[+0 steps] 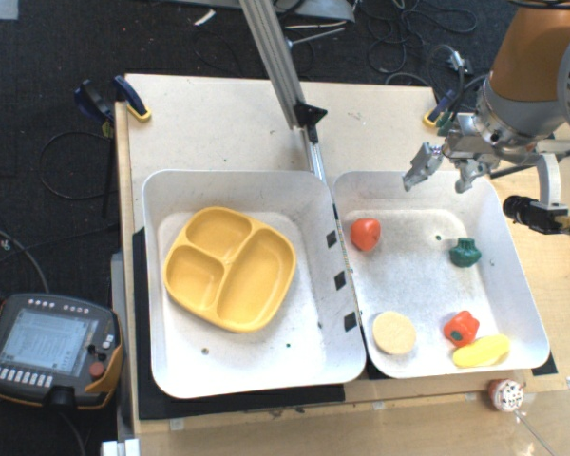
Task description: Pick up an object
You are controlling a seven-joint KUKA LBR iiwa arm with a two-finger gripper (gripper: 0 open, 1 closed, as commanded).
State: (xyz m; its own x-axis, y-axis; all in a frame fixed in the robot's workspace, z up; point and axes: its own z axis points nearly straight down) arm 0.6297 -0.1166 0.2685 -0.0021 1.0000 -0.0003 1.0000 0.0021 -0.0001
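My gripper (446, 170) hangs open over the far edge of the right bin (427, 255), fingers spread and nothing between them. Below it in that bin lie a red-orange tomato-like piece (365, 234) at the left, a small dark green piece (465, 252) at the right, a round cream cookie (394, 332) near the front, a red pepper (462, 327) and a yellow banana-shaped piece (481, 351) at the front right. The green piece is the nearest one to the gripper.
The left bin (171, 198) holds a yellow divided plate (230, 268). A slanted metal pole (275, 50) rises behind the bins' shared edge. A small ball (503, 394) lies on the bench in front of the right bin. A teach pendant (47, 348) sits at lower left.
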